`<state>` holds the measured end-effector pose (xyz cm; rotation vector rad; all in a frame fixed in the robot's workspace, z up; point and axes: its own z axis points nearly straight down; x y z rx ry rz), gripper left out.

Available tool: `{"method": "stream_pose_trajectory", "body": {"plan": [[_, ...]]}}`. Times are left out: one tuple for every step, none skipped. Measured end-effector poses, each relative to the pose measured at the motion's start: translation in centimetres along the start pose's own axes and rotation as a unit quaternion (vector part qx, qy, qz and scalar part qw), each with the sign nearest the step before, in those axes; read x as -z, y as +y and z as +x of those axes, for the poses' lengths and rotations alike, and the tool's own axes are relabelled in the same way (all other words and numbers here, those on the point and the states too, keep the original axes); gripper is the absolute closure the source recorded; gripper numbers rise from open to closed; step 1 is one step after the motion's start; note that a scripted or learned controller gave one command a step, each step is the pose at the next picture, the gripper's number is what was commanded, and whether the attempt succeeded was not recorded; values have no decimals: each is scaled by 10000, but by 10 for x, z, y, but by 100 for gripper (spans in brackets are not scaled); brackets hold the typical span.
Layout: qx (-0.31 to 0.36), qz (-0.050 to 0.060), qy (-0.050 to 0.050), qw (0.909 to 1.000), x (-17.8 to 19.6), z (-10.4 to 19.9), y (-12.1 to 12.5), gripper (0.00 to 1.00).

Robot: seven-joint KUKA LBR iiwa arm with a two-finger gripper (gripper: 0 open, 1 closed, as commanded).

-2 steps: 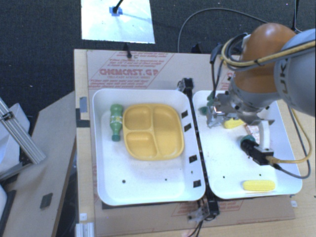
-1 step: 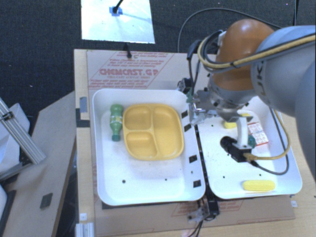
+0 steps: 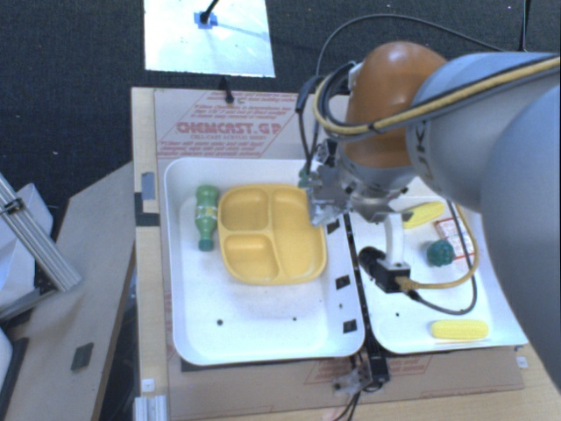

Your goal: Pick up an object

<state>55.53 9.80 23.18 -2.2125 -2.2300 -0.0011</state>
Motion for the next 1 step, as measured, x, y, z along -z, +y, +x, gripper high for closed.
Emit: {"method": "stream_pose_trajectory", "body": {"plan": [[-15, -2, -1, 10000, 1, -2, 0, 0]]}}
